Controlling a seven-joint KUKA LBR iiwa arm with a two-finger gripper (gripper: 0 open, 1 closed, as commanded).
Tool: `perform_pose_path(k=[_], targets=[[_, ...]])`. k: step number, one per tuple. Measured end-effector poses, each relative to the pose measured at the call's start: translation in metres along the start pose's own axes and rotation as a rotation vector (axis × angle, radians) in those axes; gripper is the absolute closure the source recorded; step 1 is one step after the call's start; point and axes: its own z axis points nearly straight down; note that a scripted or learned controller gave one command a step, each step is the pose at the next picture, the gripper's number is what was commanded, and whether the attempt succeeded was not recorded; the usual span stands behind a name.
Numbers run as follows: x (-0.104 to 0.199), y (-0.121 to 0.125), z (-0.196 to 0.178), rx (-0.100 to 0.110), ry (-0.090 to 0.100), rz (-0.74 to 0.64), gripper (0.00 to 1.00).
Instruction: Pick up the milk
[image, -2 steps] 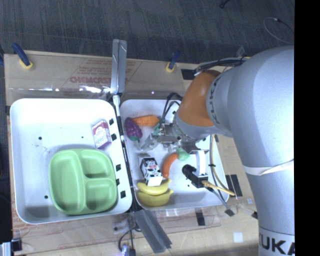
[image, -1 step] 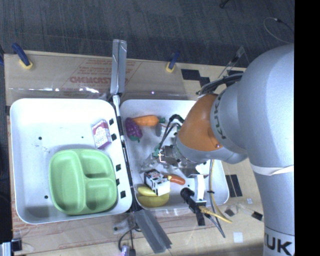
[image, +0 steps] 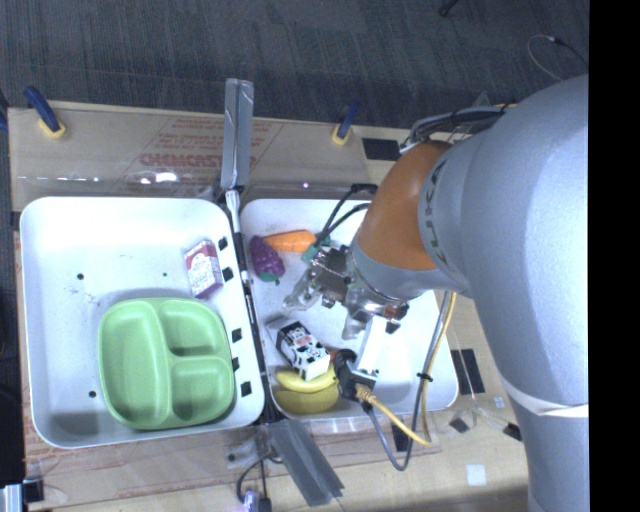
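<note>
1. The left white plastic bin (image: 60, 300) is holding a pale green divided plastic tray (image: 165, 362) toward its near side.
2. A small red and white carton (image: 203, 267) is lying just beyond the tray's far right corner, near the divider between the 2 bins. It reads as one candidate for the milk, though its label is too small to tell.
3. In the right white plastic bin (image: 300, 218), a purple toy bunch of grapes (image: 266, 258) and an orange toy carrot (image: 288, 240) are lying side by side at the far left.
4. Nearer the camera, a small white carton with black patches (image: 303, 349) is resting against the top of a yellow toy banana (image: 306, 392). I judge this cow-patterned carton to be the milk.
5. The silver two-finger gripper (image: 322, 288) is hovering between the grapes and the patched carton, holding nothing. How far its fingers are spread I cannot tell.
6. To do this step well, the gripper should be centring over the patched carton, aligning across its narrow sides, and descending clear of the banana, so the carton is not tipping or sliding off it.
</note>
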Motion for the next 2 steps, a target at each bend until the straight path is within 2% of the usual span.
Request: perform_pose_path(k=[1,2], targets=[[-0.055,0.007,0.095,-0.009,0.003,-0.028,0.00],[-0.060,0.006,0.067,0.000,0.000,0.300,0.00]])
